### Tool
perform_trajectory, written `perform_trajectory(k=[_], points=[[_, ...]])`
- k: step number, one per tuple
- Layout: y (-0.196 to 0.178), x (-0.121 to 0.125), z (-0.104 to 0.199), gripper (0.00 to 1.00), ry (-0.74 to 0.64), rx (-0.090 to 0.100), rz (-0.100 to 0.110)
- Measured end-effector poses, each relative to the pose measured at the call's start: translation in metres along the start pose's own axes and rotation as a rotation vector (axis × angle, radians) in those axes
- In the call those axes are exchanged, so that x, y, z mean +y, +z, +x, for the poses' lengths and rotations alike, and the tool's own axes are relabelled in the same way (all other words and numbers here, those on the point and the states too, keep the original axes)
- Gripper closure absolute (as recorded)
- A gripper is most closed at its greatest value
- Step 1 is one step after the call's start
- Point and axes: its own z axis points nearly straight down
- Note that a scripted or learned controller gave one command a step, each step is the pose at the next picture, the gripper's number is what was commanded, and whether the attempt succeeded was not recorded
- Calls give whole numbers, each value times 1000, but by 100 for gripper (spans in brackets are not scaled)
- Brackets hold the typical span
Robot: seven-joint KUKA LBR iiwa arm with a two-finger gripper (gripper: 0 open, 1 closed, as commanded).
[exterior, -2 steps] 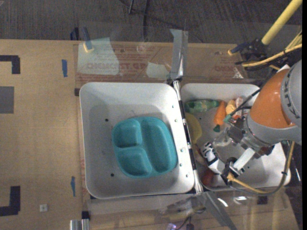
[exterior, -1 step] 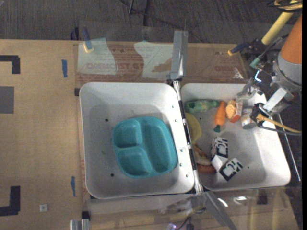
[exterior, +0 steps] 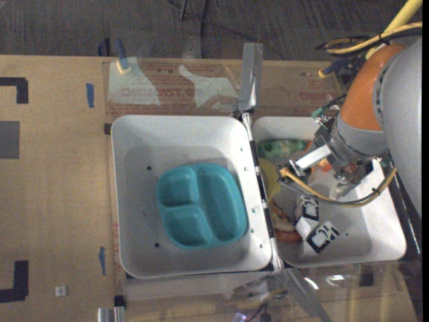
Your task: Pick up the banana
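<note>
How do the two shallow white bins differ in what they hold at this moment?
The left white bin holds one teal divided plate, lying flat near its middle. The right white bin holds a clutter of small items along its left side, including a green item, and the grey arm's gripper is over it. Both are shallow, white and sit side by side.

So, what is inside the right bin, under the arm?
In the right bin I see a green item, something yellow, perhaps the banana, and an orange-red piece. The arm and its black-and-white tags cover the rest.
</note>
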Motion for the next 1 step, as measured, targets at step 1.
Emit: perform_trajectory(k=[1], points=[[39, 34, -59, 0, 89, 1, 0]])
